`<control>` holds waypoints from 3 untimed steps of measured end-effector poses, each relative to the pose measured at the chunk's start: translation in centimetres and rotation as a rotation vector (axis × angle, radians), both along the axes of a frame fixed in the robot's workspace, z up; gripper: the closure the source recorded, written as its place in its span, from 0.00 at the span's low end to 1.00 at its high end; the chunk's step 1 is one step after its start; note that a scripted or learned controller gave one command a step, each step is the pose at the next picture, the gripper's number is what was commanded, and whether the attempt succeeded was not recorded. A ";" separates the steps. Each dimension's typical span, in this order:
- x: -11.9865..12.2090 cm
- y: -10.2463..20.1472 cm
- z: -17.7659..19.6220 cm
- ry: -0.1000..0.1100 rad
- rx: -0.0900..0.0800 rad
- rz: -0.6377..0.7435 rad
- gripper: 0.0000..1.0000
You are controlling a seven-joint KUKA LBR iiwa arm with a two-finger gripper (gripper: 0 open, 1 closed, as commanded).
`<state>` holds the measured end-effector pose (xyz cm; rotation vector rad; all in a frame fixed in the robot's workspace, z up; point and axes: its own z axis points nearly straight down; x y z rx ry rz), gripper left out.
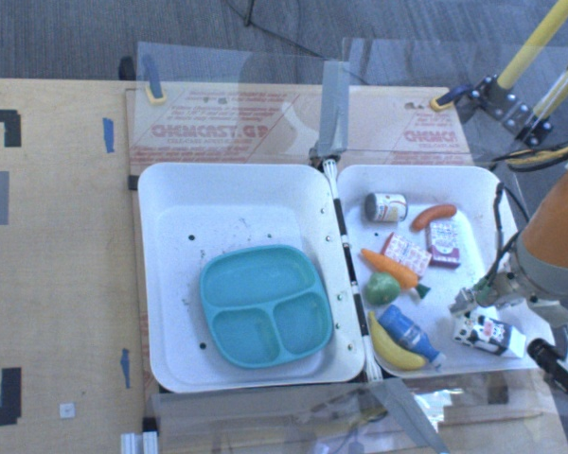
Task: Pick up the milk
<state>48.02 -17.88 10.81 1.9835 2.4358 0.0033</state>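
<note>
**Two bins, milk at lower right corner**

Two white bins side by side on the table (57,253). Left bin (161,197): a teal divided plate (265,303), three compartments, lying flat near the middle.

Right bin (473,183), from far side to near: a small can (386,207) on its side; a red sausage (433,217) just beside it; a dark red carton (444,243) and a pink-checked packet (406,253) below those; an orange carrot (389,267) lying aslant, touching a green round fruit (381,288); a blue bottle (408,334) resting across a yellow banana (395,348) at the near wall.

Milk (488,334): small white carton with black patches, tipped on its side in the near right corner of the right bin, well apart from the bottle.

Grey arm with orange band (557,230) reaching in from the right. End effector (473,301) low over the right bin, just above the milk, apparently touching or nearly touching its upper edge. Fingers blurred and small; released or clenched, cannot tell. No carton visibly between them.
</note>
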 end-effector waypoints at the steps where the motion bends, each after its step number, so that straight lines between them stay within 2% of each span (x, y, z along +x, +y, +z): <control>1: 0.0 0.0 0.0 0.000 0.000 0.000 0.00; 2: 0.2 -1.1 -2.0 -0.005 -0.002 0.300 0.00; 3: 1.4 -2.3 2.7 -0.001 -0.002 0.303 0.00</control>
